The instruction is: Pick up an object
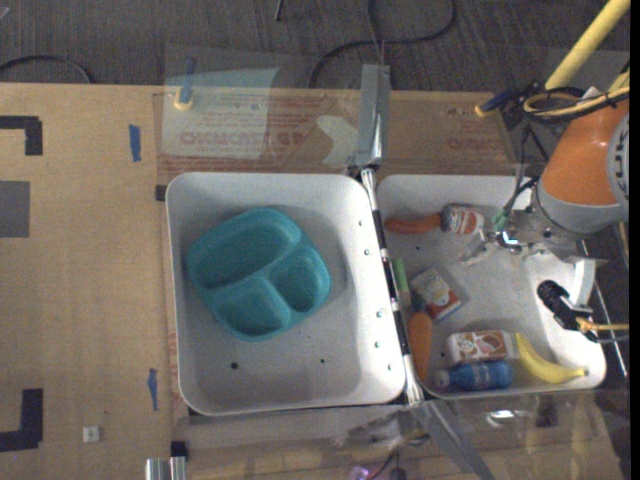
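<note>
Pincer (497, 238) blurred, above right bin (500, 298)

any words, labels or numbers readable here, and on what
None can be read for certain.
Clear sheet taped to the bench: reddish print, too blurred to read.
Small carton in the right bin: printed faces, too small.
Juice box: picture and print, illegible.
Blue bottle: label unreadable.
Teal divided plate: no text.

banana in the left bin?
No. The banana lies in the right bin, near its front right corner; the left bin holds a teal divided plate.
</note>
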`<action>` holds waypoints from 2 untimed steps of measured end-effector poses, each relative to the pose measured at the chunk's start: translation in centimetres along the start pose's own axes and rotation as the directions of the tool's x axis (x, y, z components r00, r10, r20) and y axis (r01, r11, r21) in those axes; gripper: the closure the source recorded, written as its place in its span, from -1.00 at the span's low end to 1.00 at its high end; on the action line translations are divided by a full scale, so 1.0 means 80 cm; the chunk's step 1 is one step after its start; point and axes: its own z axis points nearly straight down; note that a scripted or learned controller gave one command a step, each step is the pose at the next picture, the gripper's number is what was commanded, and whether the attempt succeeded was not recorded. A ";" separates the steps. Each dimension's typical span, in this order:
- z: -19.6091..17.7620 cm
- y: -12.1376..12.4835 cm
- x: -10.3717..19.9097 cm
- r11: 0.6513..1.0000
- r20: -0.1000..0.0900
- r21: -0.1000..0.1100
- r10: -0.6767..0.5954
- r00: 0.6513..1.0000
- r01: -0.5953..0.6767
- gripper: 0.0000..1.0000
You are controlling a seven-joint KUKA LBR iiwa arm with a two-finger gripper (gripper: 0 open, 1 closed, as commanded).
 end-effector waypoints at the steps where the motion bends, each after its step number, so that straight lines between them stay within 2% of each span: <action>1: 0.010 0.060 0.022 0.994 0.003 0.022 0.104 0.995 -0.104 -1.00; 2: 0.011 0.075 0.021 0.997 0.005 0.059 0.058 0.998 -0.058 -1.00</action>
